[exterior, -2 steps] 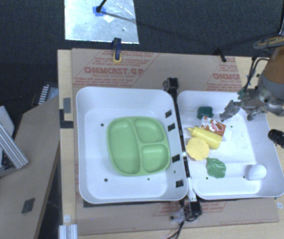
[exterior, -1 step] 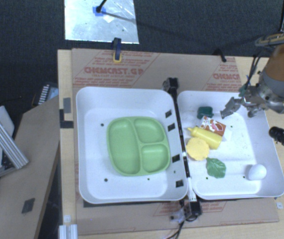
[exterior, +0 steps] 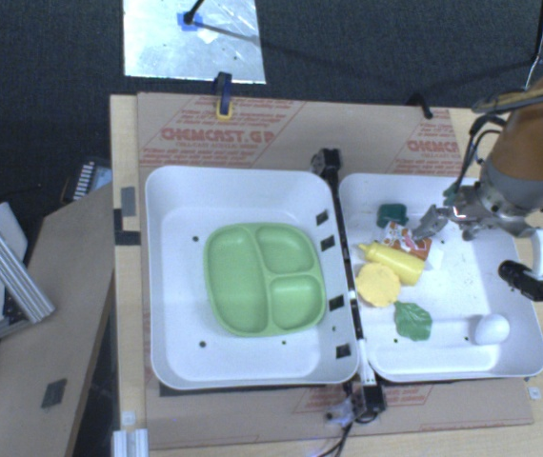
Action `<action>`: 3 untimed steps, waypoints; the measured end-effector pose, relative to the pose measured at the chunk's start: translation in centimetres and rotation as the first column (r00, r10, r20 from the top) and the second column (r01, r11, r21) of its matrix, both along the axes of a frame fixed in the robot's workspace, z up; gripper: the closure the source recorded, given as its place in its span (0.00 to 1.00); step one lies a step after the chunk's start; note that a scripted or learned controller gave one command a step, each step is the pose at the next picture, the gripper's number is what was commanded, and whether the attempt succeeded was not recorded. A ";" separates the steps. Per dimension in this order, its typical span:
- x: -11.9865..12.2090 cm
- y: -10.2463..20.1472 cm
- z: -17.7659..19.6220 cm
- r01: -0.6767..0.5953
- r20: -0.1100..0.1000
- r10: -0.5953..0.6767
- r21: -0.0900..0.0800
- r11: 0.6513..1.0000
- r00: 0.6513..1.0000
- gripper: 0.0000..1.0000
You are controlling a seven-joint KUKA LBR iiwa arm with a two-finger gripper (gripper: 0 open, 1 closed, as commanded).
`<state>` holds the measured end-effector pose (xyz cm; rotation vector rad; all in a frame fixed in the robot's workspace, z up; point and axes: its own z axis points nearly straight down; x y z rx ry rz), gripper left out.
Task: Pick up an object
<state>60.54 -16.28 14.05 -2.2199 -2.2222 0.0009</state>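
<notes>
Lying in the right bin (exterior: 529, 350) is a tight cluster of small things: a yellow bottle (exterior: 394, 258), a yellow disc (exterior: 378, 284) touching it below, an orange-and-white packet (exterior: 412, 246) just behind the bottle, a dark green block (exterior: 392, 214) further back, a green leafy piece (exterior: 412, 321) nearer the front, and a white egg (exterior: 490, 329) well apart at the front right. No one object is named by the task, so any of these may be taken.

The gripper (exterior: 435, 219) is seen above the back of the cluster, just beside the packet and near the block. Whether its fingers are spread or closed cannot be told, and nothing is seen held between them.

Trouble is most likely to be caused by crowding. If a descent is made here, the bottle or packet could be pushed aside rather than clasped, or two things could be pinched and both dropped. A flat packet could well be missed. The bottle's round body may be squeezed out sideways.

The left bin (exterior: 171, 255) bears a green divided tray (exterior: 262, 279), which plays no part.
</notes>
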 end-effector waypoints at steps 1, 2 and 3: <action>0.5 0.0 -3.1 -0.002 0.014 0.002 -0.002 1.000 1.000 0.00; 0.7 0.0 -1.9 -0.003 0.023 0.003 -0.002 1.000 1.000 1.00; 1.0 -0.6 4.4 -0.003 0.007 0.003 -0.002 1.000 1.000 1.00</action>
